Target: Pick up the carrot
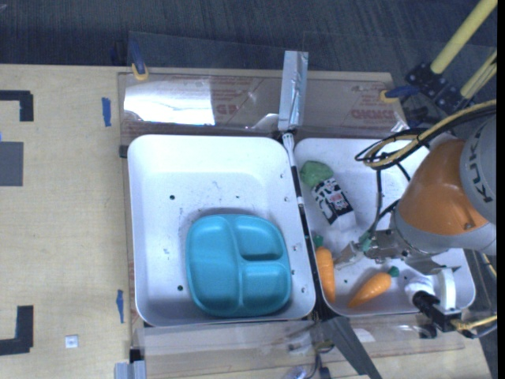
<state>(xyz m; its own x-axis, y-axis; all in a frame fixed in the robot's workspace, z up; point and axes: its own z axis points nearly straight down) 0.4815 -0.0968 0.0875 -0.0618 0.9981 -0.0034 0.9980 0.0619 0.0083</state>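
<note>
Pincer (364,247) hangs over the right bin (461,290); can't tell from my feed if it's open or holding anything. Carrot (371,288) lies just below it, long axis slanting up-right.

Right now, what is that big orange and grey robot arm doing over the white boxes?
The robot arm is reaching into the right bin with its gripper low above two carrots. One carrot lies along the wall between the bins. Neither is picked up yet. The left bin holds a blue divided tray.
</note>
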